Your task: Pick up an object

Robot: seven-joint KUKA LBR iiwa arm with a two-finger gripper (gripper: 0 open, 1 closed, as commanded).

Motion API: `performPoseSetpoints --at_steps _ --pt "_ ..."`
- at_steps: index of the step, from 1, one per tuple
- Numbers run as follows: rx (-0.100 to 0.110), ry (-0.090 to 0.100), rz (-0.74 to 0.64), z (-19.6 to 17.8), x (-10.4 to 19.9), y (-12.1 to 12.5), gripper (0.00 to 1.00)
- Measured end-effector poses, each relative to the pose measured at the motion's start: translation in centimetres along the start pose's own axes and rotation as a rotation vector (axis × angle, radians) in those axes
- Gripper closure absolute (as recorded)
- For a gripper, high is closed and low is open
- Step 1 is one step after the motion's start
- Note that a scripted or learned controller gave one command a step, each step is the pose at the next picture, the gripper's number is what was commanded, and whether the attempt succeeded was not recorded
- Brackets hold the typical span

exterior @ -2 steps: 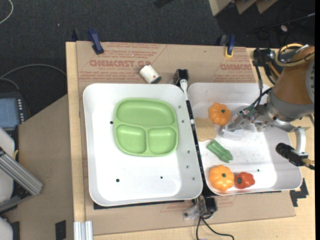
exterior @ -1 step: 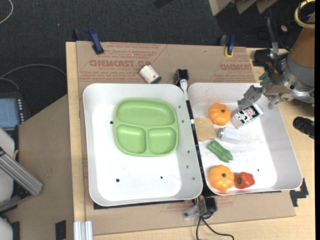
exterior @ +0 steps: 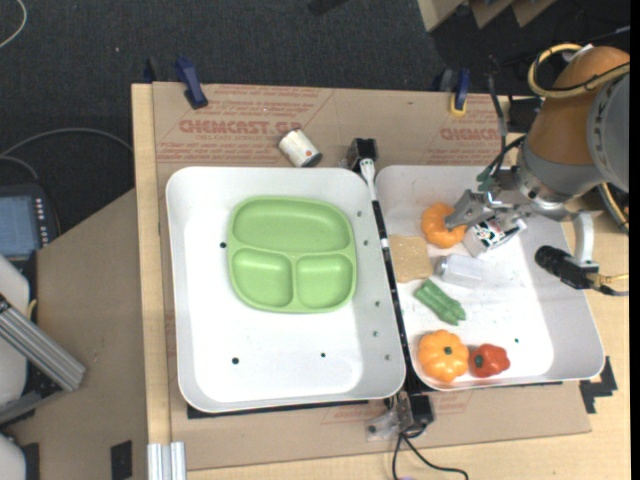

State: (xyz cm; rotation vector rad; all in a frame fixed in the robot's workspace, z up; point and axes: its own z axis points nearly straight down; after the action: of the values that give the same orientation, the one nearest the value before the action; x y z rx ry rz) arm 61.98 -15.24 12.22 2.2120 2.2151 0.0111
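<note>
Green pepper (exterior: 441, 301) lengthwise toward lower-right

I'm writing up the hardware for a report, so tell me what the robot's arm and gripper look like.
The arm is bulky and rounded, with grey casing and a wide orange band above the wrist. A yellowish cable loops near its top. The gripper is smaller, made of grey metal parts, with a white piece bearing dark markings beside it.

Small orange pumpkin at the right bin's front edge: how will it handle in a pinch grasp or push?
The small orange pumpkin looks round and glossy, so it may slip from a pinch. Pushed, it would likely roll, nudging the red pepper-like toy touching it. It sits by the right white bin rim, limiting approach.
</note>
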Motion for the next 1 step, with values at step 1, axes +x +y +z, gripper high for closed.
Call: performPoseSetpoints --at_steps 1 --pt "0.015 0.002 0.004 2.42 2.99 2.07 0.0"
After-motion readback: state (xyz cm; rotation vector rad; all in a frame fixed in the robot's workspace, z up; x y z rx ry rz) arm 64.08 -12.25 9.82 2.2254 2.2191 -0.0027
